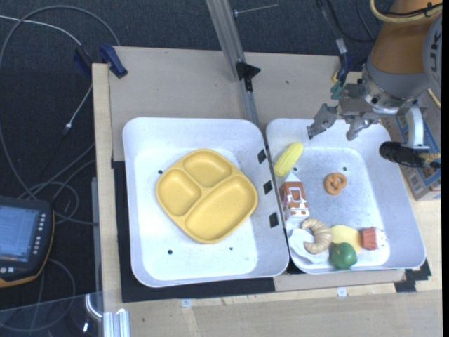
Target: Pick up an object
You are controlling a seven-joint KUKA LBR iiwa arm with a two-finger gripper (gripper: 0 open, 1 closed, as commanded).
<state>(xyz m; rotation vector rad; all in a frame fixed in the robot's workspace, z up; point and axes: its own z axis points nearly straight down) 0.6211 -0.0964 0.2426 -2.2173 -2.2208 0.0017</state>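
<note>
The gripper [335, 126], fingers spread and holding nothing, hovers over the far rim of the right bin [393, 188], with the corn [288, 158] and pretzel [335, 183] lying below it.

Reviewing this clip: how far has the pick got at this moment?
Nothing looks done yet. The claw hangs open over the far edge of the right bin, with nothing between its fingers. The corn cob, pretzel, carton and the rest lie in that bin; the yellow tray sits in the left one. Descent, grasp and lift remain.
</note>
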